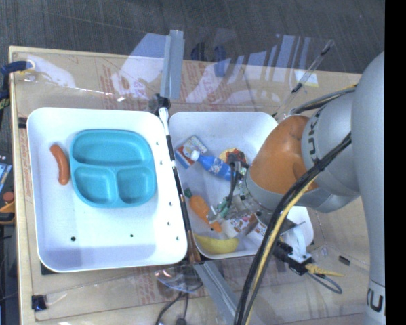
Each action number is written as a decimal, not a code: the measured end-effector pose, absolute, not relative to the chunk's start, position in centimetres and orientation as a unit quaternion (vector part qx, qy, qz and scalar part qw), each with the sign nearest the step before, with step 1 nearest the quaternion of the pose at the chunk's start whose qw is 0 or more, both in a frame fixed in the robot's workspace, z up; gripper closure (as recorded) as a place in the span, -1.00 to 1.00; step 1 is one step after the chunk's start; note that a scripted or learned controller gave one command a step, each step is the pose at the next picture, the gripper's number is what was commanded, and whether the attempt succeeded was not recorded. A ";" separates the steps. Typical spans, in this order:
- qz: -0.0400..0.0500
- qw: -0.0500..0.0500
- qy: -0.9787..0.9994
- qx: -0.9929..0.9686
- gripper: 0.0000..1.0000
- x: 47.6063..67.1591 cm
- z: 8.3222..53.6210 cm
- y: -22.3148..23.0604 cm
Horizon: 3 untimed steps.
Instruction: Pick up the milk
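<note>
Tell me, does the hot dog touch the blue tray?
Apart. The camera view shows a white strip of bin floor between the hot dog and the tray.

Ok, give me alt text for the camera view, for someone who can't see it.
A grey and orange robot arm reaches over the right white bin, which holds a banana, a carrot and small packages. The left white bin holds a blue divided tray and a sausage.

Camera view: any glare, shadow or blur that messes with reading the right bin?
Camera view: streaky reflections lie on the clear sheet across the bench top, above the bins. The left bin is evenly lit, with a soft shadow along its lower edge. The right bin has no glare, but the arm covers much of it, and the small items beneath are soft and hard to separate.
</note>
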State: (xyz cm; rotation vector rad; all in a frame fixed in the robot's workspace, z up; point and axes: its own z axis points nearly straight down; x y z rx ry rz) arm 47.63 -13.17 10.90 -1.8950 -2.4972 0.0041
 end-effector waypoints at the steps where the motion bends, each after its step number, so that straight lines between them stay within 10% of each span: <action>1: 0.001 0.003 -0.797 -0.604 -1.00 47.6 10.9 -13.1; 2: 0.003 0.005 -0.798 -0.602 1.00 47.6 11.7 -13.1; 3: 0.001 0.000 -0.712 -0.702 1.00 49.9 35.5 -8.3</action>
